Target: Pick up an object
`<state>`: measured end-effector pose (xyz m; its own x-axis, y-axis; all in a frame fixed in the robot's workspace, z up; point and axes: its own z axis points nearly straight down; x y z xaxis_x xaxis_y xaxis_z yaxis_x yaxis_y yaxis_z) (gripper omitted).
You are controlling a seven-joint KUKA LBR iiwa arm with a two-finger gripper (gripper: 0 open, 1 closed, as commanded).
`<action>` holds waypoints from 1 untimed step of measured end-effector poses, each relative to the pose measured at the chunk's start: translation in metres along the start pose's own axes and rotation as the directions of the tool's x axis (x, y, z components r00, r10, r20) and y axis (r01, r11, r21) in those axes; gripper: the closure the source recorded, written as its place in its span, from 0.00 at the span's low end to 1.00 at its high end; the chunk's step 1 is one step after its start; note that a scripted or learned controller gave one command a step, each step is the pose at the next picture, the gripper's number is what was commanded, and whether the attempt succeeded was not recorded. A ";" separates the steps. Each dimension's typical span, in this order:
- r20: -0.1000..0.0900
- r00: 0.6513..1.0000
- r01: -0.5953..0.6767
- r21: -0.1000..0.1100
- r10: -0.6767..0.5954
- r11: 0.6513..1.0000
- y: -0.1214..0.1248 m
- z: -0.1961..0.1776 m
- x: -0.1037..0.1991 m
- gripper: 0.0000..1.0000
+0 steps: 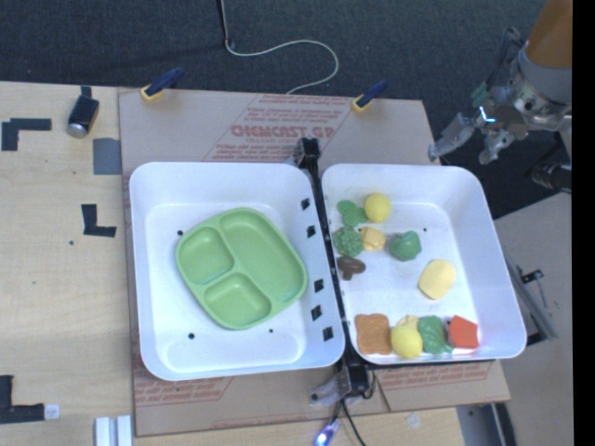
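down front along the right bin's near edge sits the toy food row, well below-left of the gripper, which hangs past the far corner, jaws spread and empty.

grey arm at upper right, orange-banded wrist, fingers spread apart and empty

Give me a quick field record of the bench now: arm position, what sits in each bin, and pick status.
gripper: above the bench, outside the right bin's far right corner
left white bin: light green divided plastic tray
right white bin: small toy foods, among them a yellow round ball, a pale yellow lemon shape, an orange-red block, a tan waffle piece
pick status: not yet started
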<state>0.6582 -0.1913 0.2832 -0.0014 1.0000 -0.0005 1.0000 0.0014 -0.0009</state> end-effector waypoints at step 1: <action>-0.002 1.000 0.003 -0.002 -0.003 1.000 -0.048 -0.040 0.049 0.00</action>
<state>0.6100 -0.1428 0.3235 -0.0048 1.0000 0.0016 1.0000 0.0048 0.0008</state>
